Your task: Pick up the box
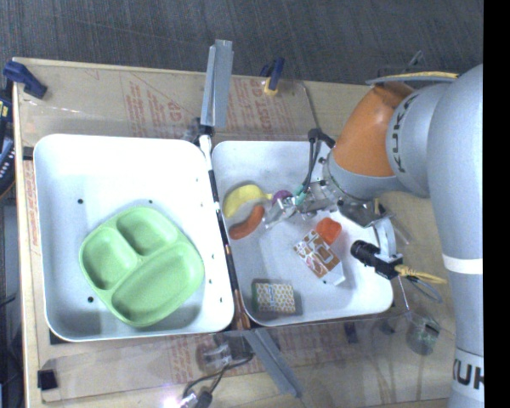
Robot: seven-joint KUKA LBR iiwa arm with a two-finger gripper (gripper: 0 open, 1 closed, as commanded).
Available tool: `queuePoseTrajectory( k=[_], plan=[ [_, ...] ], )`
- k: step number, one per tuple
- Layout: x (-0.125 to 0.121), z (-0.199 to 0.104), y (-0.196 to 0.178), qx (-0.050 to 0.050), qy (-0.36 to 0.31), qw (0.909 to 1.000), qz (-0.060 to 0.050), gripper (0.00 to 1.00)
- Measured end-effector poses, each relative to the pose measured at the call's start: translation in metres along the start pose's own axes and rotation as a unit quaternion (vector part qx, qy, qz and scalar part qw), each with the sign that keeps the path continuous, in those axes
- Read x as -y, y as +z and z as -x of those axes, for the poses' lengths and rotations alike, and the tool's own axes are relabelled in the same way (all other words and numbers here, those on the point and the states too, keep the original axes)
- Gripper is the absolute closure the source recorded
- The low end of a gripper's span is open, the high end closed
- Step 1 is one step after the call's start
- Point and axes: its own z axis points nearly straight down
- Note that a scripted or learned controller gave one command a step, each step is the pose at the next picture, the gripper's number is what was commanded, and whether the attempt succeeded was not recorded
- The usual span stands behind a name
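Note:
A small brown-and-white printed box [317, 256] lies tilted in the right bin [365, 300], right of its middle. An orange piece [328, 228] touches the box's upper end. My gripper [277, 212] hangs low over the right bin's upper left part, beside a yellow fruit-like thing [243, 199] and an orange-red thing [248, 220]. It is left of and a little above the box, apart from it. Nothing shows held in it.
A flat square pad with a speckled pattern [276, 297] lies at the right bin's front edge. A small purple thing [282, 197] sits by the gripper. The left bin [59, 168] holds a green divided plate [142, 265]. The grey arm [408, 151] covers the right bin's far right corner.

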Motion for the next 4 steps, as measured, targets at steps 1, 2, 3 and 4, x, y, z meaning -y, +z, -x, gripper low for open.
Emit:
queuePoseTrajectory(
  k=[1,2,3,4],
  plan=[
    [-0.060,0.022,0.035,0.000,-0.040,0.9992,0.001,0.00],
    [-0.062,0.020,0.024,0.000,-0.042,0.9991,0.001,1.00],
    [-0.027,0.005,-0.082,0.001,-0.128,0.9918,0.001,1.00],
    [-0.027,0.006,-0.081,0.001,-0.128,0.9918,0.001,0.00]
  ],
)
